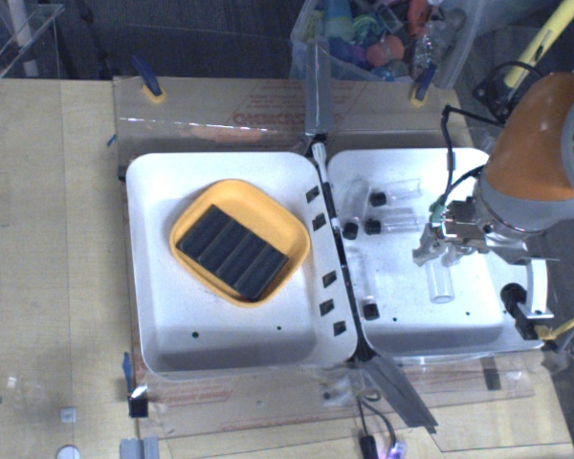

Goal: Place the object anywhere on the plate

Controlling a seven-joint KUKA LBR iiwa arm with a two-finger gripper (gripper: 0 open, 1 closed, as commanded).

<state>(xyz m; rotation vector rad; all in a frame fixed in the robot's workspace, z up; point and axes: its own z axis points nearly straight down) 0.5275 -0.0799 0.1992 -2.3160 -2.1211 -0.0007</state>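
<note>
One yellow plate [241, 241] holds a black slab [231, 251]; tool [438, 256] grip: cannot tell.

Yellow plate [199, 220]; black ridged object [231, 250]; white bins [163, 342].

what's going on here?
The arm is over the right bin, with its gripper down among clear vials; one vial sits right below it, but whether it is gripped can't be told. The yellow plate in the left bin already carries a dark ridged block. No vial is on the plate yet.
</note>
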